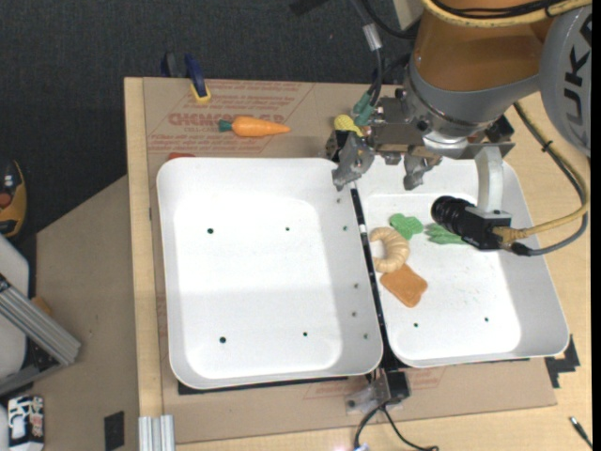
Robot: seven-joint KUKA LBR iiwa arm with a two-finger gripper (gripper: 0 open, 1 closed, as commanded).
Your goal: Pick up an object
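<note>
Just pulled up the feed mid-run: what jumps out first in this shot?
The big grey and orange arm dominates the top right, its gripper hanging over the far edge where the two bins meet. In the right bin, a pale croissant-like piece, an orange slab and a green item cluster near the divider. A toy carrot lies on the cardboard behind the left bin.

The croissant (pixel 389 248), toast (pixel 406 287) and leaf (pixel 408 225) lie in the right bin (pixel 526 332); a carrot (pixel 257 128) lies behind the left bin (pixel 188 280).

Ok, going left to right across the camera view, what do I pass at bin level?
Left bin → croissant-shaped pastry → orange toast-like piece → green leafy item → right bin's far side. A toy carrot lies on the board behind the left bin.
</note>
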